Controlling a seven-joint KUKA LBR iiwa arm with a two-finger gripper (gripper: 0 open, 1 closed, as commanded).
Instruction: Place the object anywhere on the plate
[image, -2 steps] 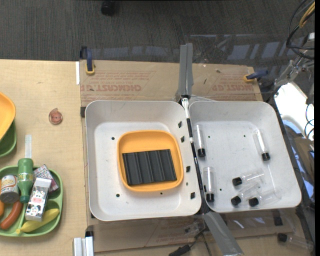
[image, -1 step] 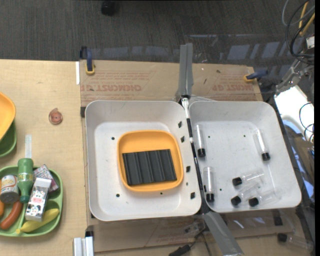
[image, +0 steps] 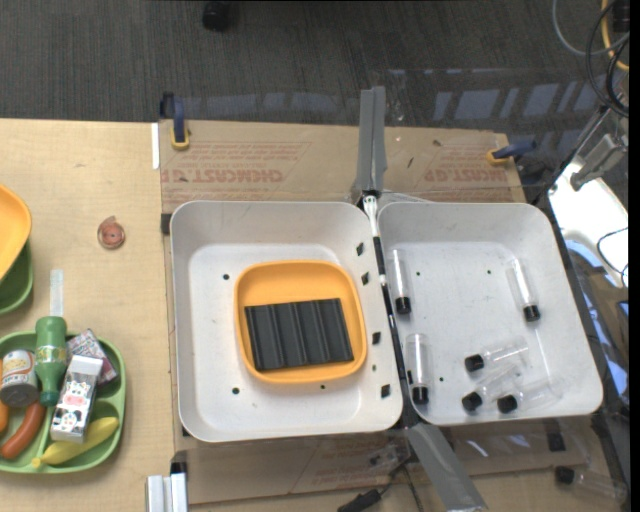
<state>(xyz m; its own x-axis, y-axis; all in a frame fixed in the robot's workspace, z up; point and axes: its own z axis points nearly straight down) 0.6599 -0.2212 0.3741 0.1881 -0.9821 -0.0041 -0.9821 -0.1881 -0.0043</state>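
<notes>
Looking down, I find the dark ribbed block (image: 299, 334) lying flat on the orange plate (image: 300, 276) in the left bin (image: 205, 330), its long side running left to right, on the side away from where the arm reaches in; what state the gripper is in I cannot tell.

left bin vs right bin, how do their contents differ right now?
The left bin holds one orange plate with a dark ribbed slab on it; the right bin holds several clear tubes with black caps. The plate sits centred in the left bin; the tubes lie scattered in the right, mostly toward its edges and near corner. Both bins are shallow, white and similar in size.
</notes>
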